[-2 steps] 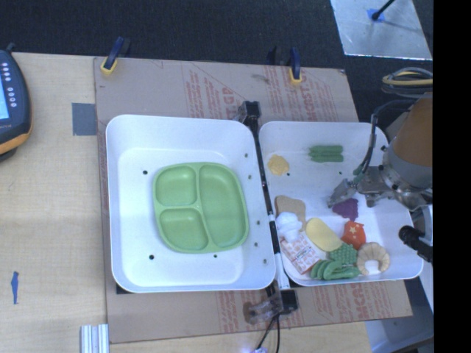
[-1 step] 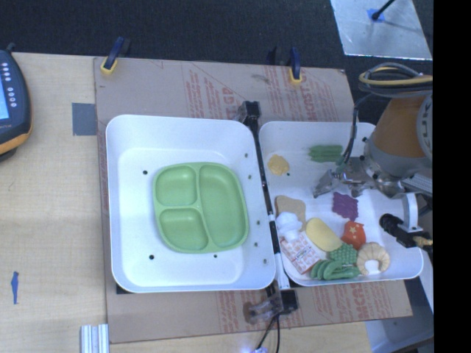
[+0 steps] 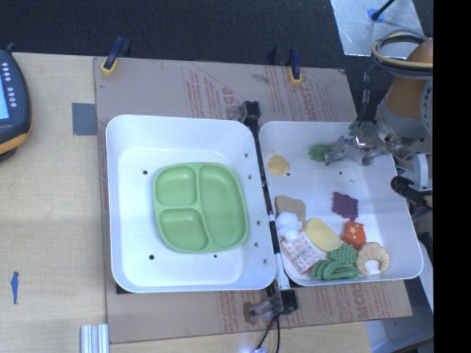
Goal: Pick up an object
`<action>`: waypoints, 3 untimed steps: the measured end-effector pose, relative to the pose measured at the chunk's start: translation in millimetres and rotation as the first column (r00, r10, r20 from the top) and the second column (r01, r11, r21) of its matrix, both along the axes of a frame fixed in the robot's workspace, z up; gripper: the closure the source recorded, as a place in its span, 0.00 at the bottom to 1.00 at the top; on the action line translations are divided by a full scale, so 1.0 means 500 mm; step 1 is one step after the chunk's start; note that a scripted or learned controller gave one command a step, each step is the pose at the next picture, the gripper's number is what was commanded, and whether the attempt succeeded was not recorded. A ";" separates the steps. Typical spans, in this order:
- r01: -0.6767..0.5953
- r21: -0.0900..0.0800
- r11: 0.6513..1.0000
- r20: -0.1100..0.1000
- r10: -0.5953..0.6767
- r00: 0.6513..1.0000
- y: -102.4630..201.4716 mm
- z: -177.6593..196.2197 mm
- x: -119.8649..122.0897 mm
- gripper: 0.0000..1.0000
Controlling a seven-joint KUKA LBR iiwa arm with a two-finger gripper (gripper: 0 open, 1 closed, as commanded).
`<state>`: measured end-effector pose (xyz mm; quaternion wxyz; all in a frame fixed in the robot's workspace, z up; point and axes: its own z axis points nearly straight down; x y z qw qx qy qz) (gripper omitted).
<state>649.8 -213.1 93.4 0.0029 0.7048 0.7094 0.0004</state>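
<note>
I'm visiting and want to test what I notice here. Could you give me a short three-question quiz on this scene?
1. True or false: the green plate lies in the left bin.
2. What is nearest the gripper? A) purple piece B) small green item C) croissant
3. Fill in: the round yellow piece lies in the ___ bin.

Key
1. True; it has three compartments and sits mid-bin.
2. B; it lies just beside the gripper at the right bin's far end.
3. Right, near the divide between the bins.
</note>
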 end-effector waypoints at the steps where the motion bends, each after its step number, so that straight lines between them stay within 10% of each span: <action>1: 0.002 0.007 1.000 -0.016 -0.002 1.000 0.123 -0.004 -0.178 0.00; 2: -0.001 0.000 1.000 0.002 0.001 1.000 0.063 0.000 0.012 0.00; 3: 0.010 0.002 1.000 -0.008 -0.010 1.000 -0.005 0.122 -0.178 0.00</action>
